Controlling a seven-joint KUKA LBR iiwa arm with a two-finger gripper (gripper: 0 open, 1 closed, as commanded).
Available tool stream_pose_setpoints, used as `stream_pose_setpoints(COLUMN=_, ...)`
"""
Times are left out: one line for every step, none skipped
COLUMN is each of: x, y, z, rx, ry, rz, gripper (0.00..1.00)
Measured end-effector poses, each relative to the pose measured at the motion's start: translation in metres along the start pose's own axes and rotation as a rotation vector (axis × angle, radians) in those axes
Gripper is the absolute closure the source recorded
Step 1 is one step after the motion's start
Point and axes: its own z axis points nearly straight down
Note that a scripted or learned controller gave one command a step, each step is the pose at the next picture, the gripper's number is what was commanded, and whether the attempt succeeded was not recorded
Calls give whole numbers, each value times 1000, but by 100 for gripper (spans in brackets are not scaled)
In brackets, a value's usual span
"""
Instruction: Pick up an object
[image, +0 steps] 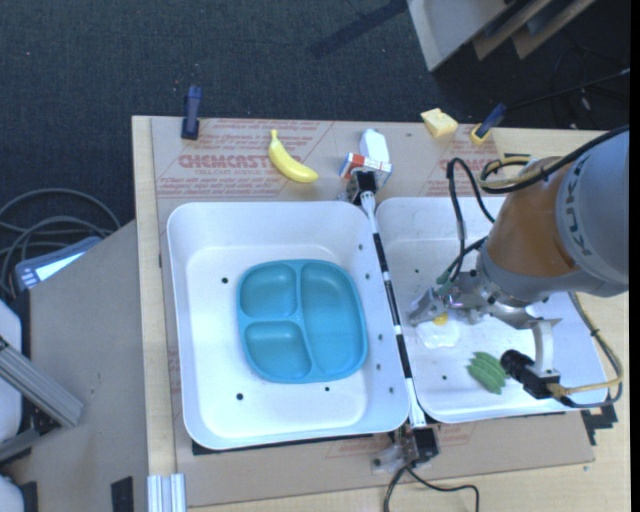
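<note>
My gripper (437, 306) hangs low over the left half of the right bin (560, 395), at the end of the grey and orange arm (545, 240). Directly below it, touching or nearly touching, lies a small white object with a yellow spot (438, 332). A green leafy-looking object (486, 371) rests on the bin floor further to the front right, apart from the gripper. The arm's bulk hides the back right part of this bin.
The left bin (200, 250) holds a blue divided plate (300, 320). On the bench behind the bins lie a banana (290, 161), a white and red item (371, 155), a yellow block (438, 122) and a blue marker (190, 110). Cables (455, 215) loop over the right bin.
</note>
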Motion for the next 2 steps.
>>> stream_pose_setpoints(x=-17, y=66, z=-32, rx=-5, ry=-1, rz=-1, gripper=0)
stream_pose_setpoints(x=-7, y=43, z=0, rx=1, ry=0, rz=0, gripper=0)
